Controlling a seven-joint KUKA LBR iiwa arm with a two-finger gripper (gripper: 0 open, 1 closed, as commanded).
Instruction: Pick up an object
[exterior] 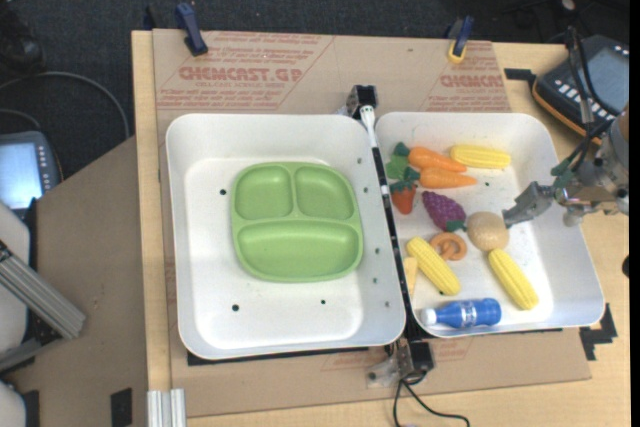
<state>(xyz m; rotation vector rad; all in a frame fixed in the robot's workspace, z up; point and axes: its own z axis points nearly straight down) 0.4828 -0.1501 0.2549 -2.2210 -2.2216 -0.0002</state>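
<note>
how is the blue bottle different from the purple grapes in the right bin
The blue plastic bottle with a white cap lies on its side along the right white bin's near wall; the purple toy grape bunch sits mid-bin among the vegetables. The bottle is longer and smooth, the grapes shorter and bumpy. Both lie in the same bin, untouched by the gripper.

In the right bin, a potato lies just left of the gripper, corn cobs nearer the camera, carrots farther left, a divided plate in the left bin.
</note>
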